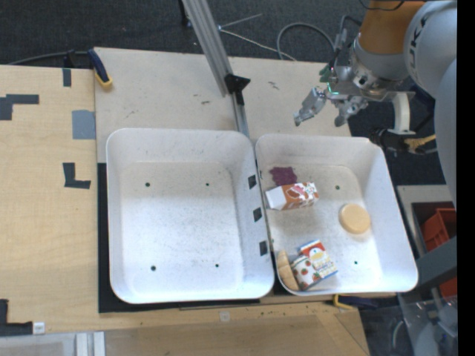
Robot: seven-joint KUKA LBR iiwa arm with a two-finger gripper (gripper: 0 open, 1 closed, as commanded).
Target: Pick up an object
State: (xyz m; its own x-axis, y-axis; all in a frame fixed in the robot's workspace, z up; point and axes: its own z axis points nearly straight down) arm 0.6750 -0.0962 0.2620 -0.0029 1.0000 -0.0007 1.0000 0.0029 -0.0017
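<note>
Bench is seen bearing two white bins; the right bin serves as landmark. Beyond its far rim the gripper is held, fingers apart, nothing between them. Inside are noted a carton, a second carton, a tan disc and a maroon piece.

**End effector above right bin's far rim**

End effector hangs over the table, just beyond the right bin, nothing between its fingers. Bin contents: two small cartons, tan disc, dark purple item. Left bin adjacent.
</note>
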